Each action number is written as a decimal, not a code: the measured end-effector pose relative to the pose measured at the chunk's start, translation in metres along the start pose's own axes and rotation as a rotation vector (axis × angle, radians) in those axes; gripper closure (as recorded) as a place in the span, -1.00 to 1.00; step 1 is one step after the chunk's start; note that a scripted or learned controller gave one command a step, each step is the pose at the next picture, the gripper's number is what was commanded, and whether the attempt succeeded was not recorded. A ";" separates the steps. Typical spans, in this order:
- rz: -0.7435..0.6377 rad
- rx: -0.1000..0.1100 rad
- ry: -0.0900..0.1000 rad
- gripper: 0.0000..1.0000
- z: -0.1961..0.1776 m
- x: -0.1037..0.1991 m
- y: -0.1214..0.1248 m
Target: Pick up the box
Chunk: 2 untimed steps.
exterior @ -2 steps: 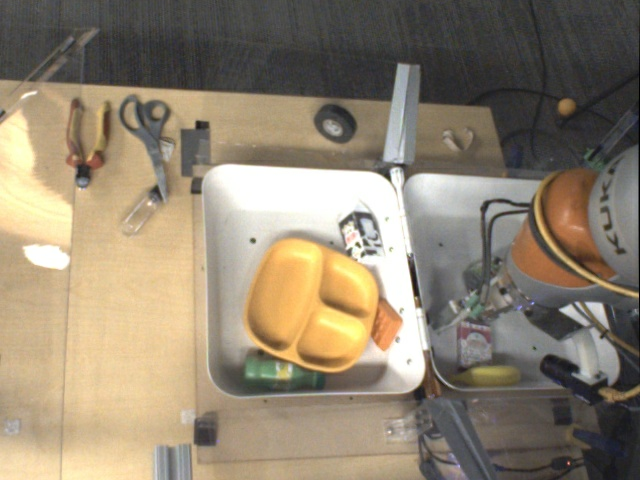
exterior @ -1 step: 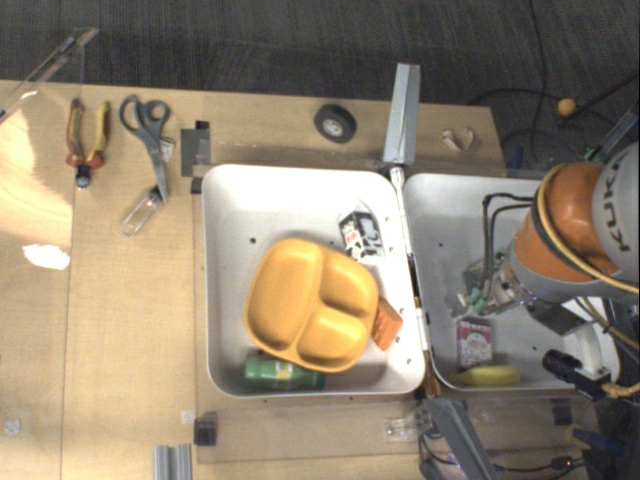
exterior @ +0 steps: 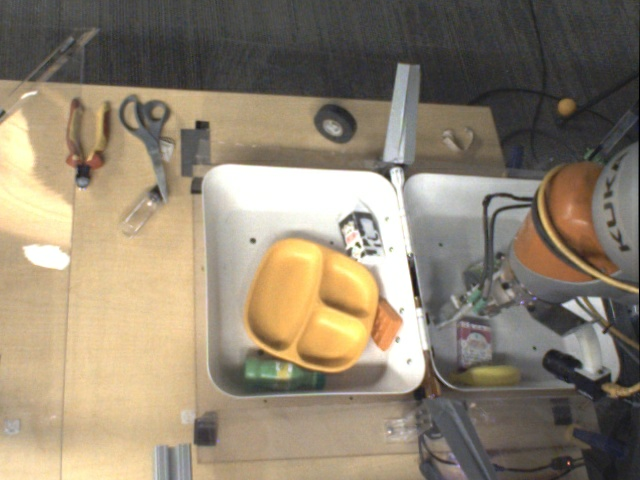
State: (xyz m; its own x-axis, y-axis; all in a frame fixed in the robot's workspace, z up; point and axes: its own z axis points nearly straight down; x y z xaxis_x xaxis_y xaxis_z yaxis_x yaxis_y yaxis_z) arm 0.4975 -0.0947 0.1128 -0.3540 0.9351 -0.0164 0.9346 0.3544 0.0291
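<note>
A small maroon and white box (exterior: 474, 343) stands in the right bin (exterior: 440, 203), near its front wall. A yellow banana-like object (exterior: 488, 375) lies just in front of it. My gripper (exterior: 480, 304) hangs right over the box's far end, at the tip of the grey arm with the orange band (exterior: 565, 230). From this angle I can't tell whether it touches the box. The arm hides the bin's right half.
The left bin (exterior: 225, 268) holds a large yellow sectioned dish (exterior: 310, 303), a green can (exterior: 280, 372), a small orange block (exterior: 386, 325) and a black and white packet (exterior: 360, 233). Scissors (exterior: 150, 133), pliers (exterior: 85, 138) and a tape roll (exterior: 335, 122) lie on the bench behind.
</note>
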 end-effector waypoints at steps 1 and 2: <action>0.169 0.015 0.011 -1.00 0.022 0.003 -0.006; 0.166 0.005 0.002 1.00 0.010 0.000 -0.003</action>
